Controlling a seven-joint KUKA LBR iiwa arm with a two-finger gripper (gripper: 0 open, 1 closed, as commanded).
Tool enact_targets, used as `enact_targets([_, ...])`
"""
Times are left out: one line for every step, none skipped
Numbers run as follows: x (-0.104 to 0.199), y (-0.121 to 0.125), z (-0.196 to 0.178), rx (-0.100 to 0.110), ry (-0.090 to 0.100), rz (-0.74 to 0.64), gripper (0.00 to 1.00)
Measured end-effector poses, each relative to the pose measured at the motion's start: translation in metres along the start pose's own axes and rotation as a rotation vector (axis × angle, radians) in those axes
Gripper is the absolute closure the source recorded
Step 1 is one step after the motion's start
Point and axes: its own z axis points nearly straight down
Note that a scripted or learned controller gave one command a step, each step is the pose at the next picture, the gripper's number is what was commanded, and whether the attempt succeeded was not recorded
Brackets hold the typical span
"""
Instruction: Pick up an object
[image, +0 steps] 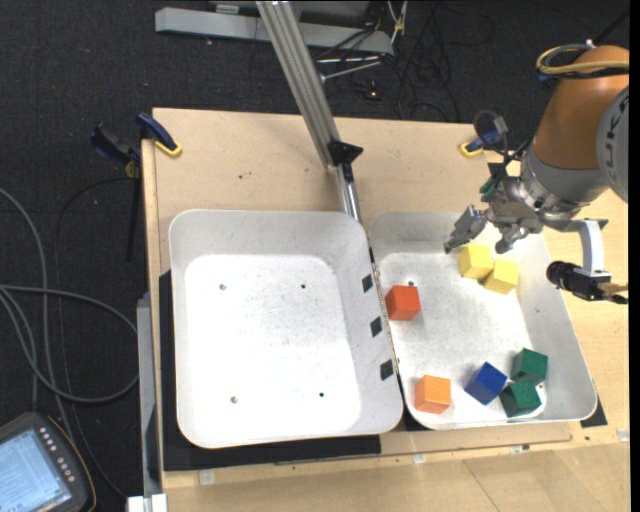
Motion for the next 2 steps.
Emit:
enact_targets([-0.001, -0.007, 0.045, -0.002, 0.0, 0.0, 0.0])
enact_targets([-0.008, -0.004, 0.092, -0.003, -0.001, 0.0, 0.0])
